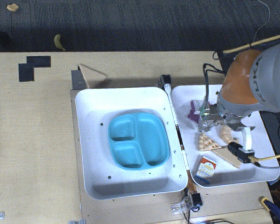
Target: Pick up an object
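**Gripper low over the cluttered right bin, no object held**

The likeliest target, a small purple object point(194, 111), lies in the right bin point(264, 175) near its left wall, just beside the gripper point(208, 124). The gripper sits low among the clutter; whether its fingers are spread or pressed together cannot be told from this slant, and nothing is seen pinched between them.

To do the step well, the arm should probably centre over one object before descending, since the pieces lie close together and a pinch could catch two or push one aside. A straight lift would keep the load clear of the bin's wall.

Nearer the camera in the same bin lie a waffle-patterned tan piece point(206, 141), a pale rounded piece point(225, 135), a wooden block point(226, 155) and a small orange-and-white packet point(206, 167). All rest on the bin's floor, close to one another.

The left bin point(94, 183) holds a blue divided tray point(138, 139), lying flat at its middle, compartments up.
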`<state>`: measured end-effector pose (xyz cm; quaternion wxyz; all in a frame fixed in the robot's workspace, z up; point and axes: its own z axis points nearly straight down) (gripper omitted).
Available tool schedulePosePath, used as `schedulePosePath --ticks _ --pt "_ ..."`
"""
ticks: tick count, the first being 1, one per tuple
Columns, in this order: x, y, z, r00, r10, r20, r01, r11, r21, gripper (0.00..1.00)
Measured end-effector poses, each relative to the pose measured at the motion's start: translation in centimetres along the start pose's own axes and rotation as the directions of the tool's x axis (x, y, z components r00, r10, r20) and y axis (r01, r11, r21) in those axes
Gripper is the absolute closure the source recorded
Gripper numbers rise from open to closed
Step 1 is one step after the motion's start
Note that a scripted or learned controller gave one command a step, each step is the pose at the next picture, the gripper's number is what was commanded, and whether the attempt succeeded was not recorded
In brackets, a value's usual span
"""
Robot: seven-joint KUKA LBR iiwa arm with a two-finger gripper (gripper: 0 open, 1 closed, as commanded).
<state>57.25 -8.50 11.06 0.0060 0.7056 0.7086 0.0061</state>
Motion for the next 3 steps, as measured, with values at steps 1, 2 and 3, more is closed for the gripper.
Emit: schedulePosePath --ticks 1,2,3 --pt "0.0 0.0 0.0 1.0 0.0 0.0 0.0 1.0 0.0 0.0" --pt "0.1 -5.1 2.2 1.0 0.003 0.001 -0.003 1.0 0.007 0.0" --pt "0.2 -4.9 1.1 1.0 0.002 0.002 -0.002 1.0 0.002 1.0"
